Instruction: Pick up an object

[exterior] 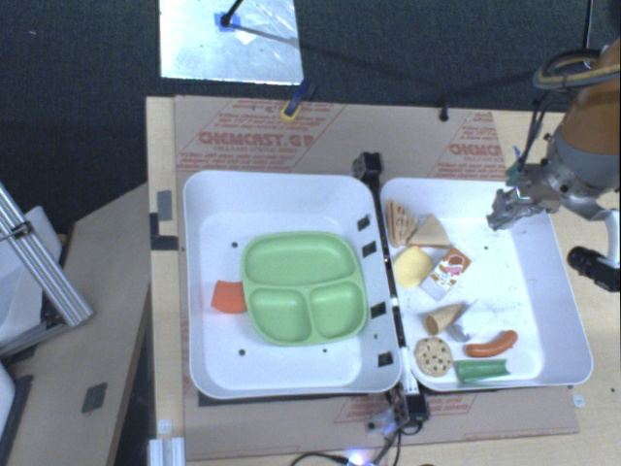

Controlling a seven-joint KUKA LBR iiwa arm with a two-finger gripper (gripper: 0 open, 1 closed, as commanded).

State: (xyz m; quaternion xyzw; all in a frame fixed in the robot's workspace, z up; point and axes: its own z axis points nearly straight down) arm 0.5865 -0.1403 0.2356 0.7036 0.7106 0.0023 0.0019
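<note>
The right bin (543, 289) holds several toy foods along its left and front. There is a sandwich wedge (415, 227), a yellow piece (411, 266), a small printed carton (447, 269), an ice-cream cone (443, 317), a cookie (433, 356), a sausage (492, 343) and a green pod (481, 369). My gripper (506, 208) hangs over the bin's far right part, to the right of the sandwich wedge and apart from every item. Nothing shows between its tips.
The left bin (213, 212) carries a green divided plate (297, 287) and an orange block (229, 297) beside it. A black divider with clips (380, 260) runs between the bins. A shiny metal sheet (231, 27) lies beyond the bench.
</note>
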